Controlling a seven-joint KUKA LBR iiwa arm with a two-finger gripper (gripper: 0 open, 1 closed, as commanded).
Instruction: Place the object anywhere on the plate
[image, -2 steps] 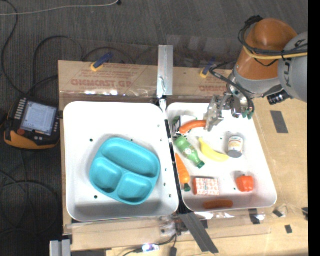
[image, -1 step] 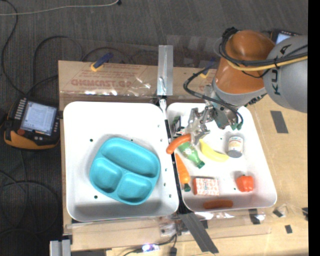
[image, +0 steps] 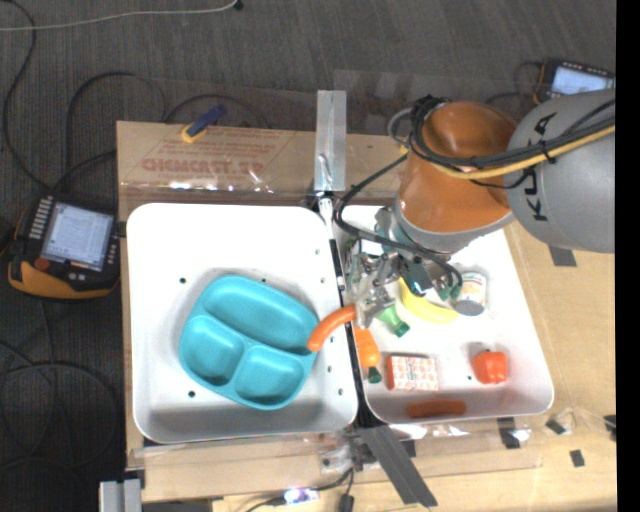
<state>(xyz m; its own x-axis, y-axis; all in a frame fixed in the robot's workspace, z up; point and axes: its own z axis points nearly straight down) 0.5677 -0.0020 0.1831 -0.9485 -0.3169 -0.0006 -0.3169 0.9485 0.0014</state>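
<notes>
At the bottom of the right bin (image: 535, 395) lie a red-white box (image: 412, 373) and a small orange pepper (image: 489, 366). Left of centre, the turquoise plate (image: 245, 340) sits in the left bin (image: 160, 260). The jaws (image: 368, 300) are clamped on an orange carrot (image: 330, 326) at the divider, its tip over the plate's rim.
</notes>
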